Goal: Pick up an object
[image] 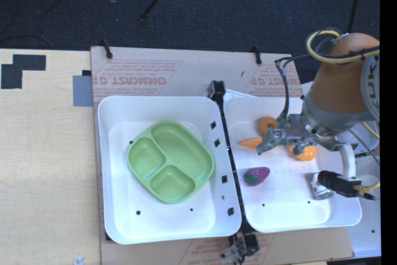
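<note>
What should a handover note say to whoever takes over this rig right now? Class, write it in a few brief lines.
Gripper: low over the right bin, among the orange pieces. I cannot tell whether it is open or shut, and no grasp is visible.
Things: an orange wedge and an orange lump lie beside the gripper, and an orange ball lies on its other side. A purple-and-green toy lies apart, nearer the camera. The left bin holds a green divided plate.
Done: nothing is visibly lifted.
Left: grasp one object and raise it.
</note>
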Controlling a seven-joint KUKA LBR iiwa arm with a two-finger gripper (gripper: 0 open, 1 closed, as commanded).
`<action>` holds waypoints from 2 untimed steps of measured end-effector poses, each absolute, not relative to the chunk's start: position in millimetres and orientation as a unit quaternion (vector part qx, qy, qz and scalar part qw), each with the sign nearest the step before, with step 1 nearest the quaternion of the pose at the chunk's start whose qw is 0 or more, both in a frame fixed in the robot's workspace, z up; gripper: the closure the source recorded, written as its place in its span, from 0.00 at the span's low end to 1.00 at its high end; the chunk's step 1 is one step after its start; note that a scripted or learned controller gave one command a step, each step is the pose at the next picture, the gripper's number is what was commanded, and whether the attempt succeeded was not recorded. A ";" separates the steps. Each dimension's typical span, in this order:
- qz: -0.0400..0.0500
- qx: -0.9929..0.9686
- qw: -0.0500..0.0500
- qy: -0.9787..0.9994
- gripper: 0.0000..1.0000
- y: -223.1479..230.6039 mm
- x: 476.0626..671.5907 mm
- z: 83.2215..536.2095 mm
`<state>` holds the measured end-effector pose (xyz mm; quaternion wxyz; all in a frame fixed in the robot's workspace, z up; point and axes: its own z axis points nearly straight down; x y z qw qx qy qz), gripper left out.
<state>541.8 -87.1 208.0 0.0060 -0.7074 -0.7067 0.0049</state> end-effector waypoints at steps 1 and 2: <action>0.001 -0.707 0.002 -0.707 0.00 -87.2 544.3 213.7; 0.003 -0.707 0.004 -0.707 0.00 -83.1 550.2 152.4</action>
